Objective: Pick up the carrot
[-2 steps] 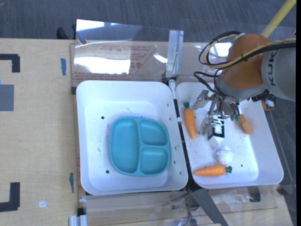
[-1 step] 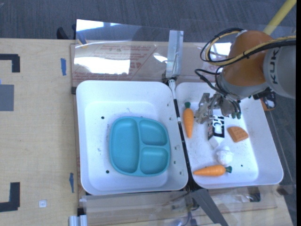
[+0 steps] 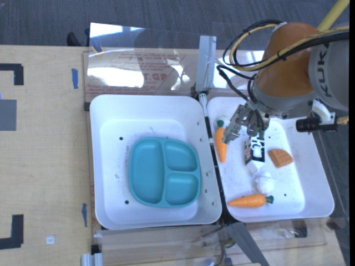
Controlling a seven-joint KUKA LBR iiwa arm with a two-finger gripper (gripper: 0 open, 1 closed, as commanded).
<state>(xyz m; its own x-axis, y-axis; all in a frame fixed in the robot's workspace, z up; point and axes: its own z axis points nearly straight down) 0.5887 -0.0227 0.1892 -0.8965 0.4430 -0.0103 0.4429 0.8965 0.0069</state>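
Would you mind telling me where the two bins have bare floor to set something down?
Left bin: bare floor rings the teal divided plate, widest along the back wall. Right bin: free patch in the front right corner, beyond the lying carrot and the orange wedge. Crowded near the divider, around the upright carrot, black-and-white packet and gripper.

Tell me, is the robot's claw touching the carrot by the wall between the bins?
Cannot tell. In the camera view the gripper hangs right beside the carrot, overlapping its top; neither contact nor gap shows plainly.
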